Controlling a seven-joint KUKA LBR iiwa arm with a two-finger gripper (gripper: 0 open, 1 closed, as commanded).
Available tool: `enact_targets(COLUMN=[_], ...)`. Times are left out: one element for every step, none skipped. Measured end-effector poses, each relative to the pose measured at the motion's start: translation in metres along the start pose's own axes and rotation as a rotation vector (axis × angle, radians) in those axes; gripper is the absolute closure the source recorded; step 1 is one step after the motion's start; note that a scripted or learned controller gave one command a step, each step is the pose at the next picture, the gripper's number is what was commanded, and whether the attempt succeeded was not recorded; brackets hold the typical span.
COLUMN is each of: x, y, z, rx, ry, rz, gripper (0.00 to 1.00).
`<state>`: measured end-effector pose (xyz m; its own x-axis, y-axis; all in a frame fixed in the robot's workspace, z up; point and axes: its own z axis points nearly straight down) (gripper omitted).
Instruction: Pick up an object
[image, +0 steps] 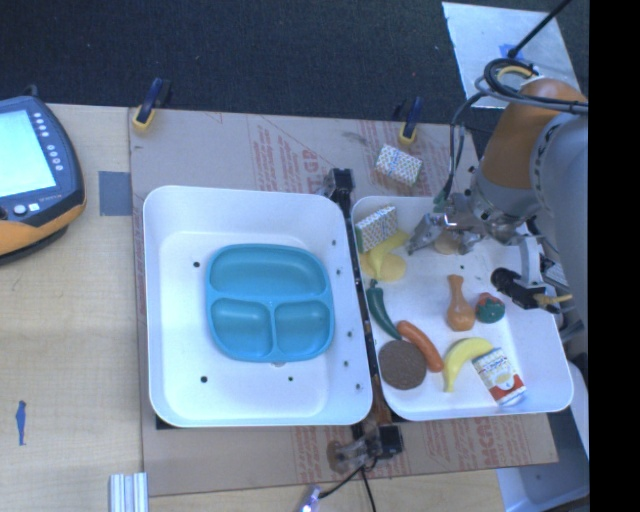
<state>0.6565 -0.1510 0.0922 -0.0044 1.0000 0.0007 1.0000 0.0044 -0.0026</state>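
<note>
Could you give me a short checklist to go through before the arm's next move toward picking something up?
1. Gripper is over the right bin: ok, near its far edge.
2. Something between the fingers: cannot tell, the view is too cluttered there.
3. Objects available to pick: ok, banana, carrot, brown disc and small can lie in the right bin.
4. Nearest targets: ok, a patterned box and a yellow piece lie just left of the gripper.
5. Left bin contents: ok, it holds a blue divided plate.

A grey-and-orange pendant (30, 180) lies at the bench's left edge, near blue-handled clamps (148, 106).
</note>
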Motion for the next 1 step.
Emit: enact_targets(x=[-0.0305], y=[-0.0733], z=[0.0007], rx=[0.002], ry=[-0.002], rz=[0.000], gripper=[0.00])
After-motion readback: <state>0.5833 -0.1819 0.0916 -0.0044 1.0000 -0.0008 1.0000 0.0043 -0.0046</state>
